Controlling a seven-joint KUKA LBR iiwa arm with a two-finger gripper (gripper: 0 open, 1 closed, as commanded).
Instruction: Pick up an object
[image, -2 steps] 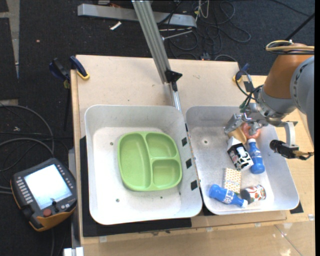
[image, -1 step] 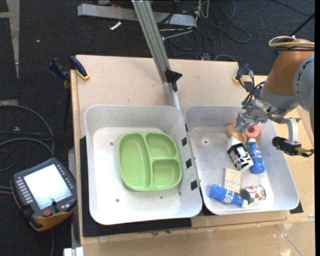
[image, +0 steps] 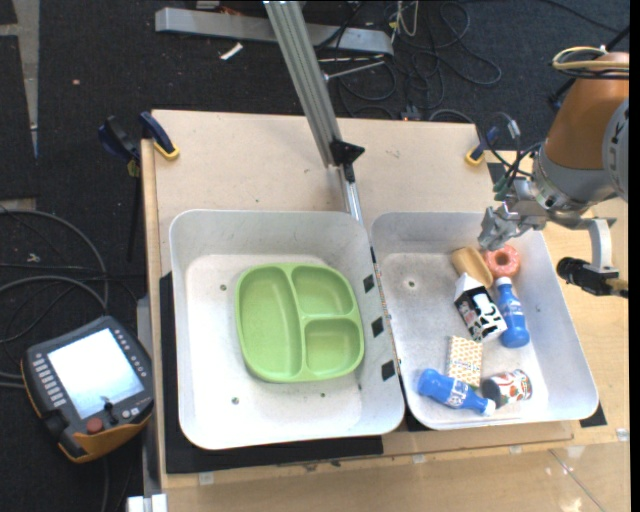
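The table (image: 250, 165) carries two white bins side by side. The left bin (image: 200, 250) holds a green divided plate (image: 300, 322). The right bin (image: 420, 390) holds the small things: a black-and-white bottle (image: 478, 310) with a tan cap, a blue bottle (image: 510, 312) just beside it, another blue bottle (image: 453, 390) lying near the front wall, a patterned card (image: 464, 360) between them, a red-and-white can (image: 508, 387) at the front right, and a pink ring (image: 505, 260). The gripper (image: 497, 232) hangs over the bin's far right corner, near the ring; whether it is spread or closed cannot be told.
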